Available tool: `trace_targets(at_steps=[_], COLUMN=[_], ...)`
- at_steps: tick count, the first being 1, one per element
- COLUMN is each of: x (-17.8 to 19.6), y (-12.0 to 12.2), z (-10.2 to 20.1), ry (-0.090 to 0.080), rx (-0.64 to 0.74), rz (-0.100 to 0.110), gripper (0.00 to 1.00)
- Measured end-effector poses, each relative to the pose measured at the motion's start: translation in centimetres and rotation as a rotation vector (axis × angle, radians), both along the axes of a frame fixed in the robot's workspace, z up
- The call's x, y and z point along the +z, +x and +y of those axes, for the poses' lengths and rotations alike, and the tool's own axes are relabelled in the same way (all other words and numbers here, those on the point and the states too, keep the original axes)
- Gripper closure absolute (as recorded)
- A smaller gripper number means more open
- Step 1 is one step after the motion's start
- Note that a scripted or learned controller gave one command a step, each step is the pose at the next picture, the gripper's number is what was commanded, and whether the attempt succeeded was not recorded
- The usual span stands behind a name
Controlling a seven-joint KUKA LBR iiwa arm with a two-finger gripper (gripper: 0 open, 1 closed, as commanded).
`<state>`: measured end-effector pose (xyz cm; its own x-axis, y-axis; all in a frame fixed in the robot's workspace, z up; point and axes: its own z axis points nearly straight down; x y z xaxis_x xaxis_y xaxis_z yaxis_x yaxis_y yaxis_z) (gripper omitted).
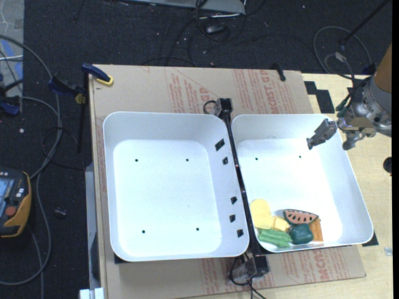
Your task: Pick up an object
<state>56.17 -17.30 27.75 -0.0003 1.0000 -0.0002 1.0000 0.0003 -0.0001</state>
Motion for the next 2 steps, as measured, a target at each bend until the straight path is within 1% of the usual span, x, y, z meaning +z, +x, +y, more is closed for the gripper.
trace_targets(at_steps=[1, 2], x=[-3.0, -2.9], y=[-5.7, -6.2], z=[10.6, 20.2], ry=[0.003, 0.002], rx=[0.008, 0.008], rz=[0.002, 0.001], gripper=[0.0, 0.0])
